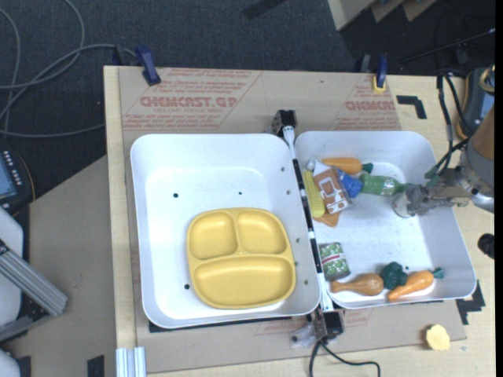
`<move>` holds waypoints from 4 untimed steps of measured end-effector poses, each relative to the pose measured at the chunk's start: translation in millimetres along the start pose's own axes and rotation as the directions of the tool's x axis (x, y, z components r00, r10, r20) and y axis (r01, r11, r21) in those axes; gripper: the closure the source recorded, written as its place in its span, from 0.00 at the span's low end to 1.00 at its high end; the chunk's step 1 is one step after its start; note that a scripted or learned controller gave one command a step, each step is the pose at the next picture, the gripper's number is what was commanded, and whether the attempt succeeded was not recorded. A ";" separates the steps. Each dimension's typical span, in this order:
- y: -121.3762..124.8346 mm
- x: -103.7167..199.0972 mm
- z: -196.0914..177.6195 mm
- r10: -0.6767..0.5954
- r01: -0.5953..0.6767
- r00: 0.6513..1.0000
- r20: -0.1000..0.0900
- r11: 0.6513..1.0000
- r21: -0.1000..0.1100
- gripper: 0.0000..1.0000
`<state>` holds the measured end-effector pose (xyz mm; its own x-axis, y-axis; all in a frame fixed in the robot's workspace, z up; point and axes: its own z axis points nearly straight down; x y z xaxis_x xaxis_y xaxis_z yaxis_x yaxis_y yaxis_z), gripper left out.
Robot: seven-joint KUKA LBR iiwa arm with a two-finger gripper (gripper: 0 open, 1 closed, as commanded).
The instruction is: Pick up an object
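Camera view is showing my gripper (410, 204) hanging low by the right bin's (440, 234) right wall. I cannot tell its state. A green bottle (376, 184) is lying just beside it, toward the bin's back edge, long side pointing at the gripper. My arm (475, 175) is reaching in over the right edge.

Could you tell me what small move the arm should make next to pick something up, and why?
Probably a short shift toward the camera view's left, to bring the pincer over the green bottle. The pincer hangs above bare floor of the right bin with nothing visibly between it, and the bottle is the nearest item, lying just beside it at the edge of the cluster by the divider.
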<state>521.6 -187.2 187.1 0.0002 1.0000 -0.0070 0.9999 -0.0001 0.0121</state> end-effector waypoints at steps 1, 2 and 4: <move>28.0 70.0 24.2 -0.008 0.008 1.000 -0.010 1.000 0.011 1.00; 28.1 102.1 -5.0 -0.005 0.005 1.000 -0.007 1.000 0.008 1.00; 104.1 118.0 3.0 -0.005 0.005 1.000 -0.005 1.000 0.004 0.00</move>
<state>625.7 -69.2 184.6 -0.0050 1.0000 -0.0017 1.0000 0.0050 0.0077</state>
